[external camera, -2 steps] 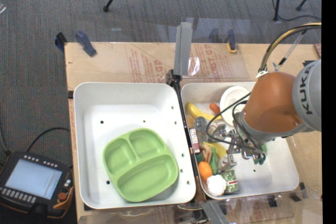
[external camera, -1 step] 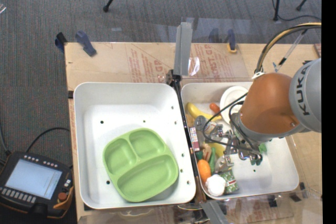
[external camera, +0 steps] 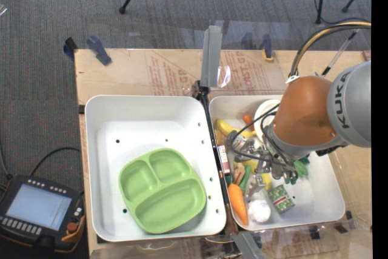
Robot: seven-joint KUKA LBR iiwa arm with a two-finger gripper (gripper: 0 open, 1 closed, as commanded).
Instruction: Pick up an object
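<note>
Fingers (external camera: 267,174): can't tell if wide or narrow, hidden in clutter of right white plastic bin (external camera: 336,203). Orange plastic carrot (external camera: 237,203) lies just left of them nr bin's front-left corner; prob light, stiff, slick, so grip mid-body.

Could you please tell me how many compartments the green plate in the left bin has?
3: the green plate has two smaller compartments along its far side, one left and one right, and one large compartment along its near side. None looks hidden.
</note>
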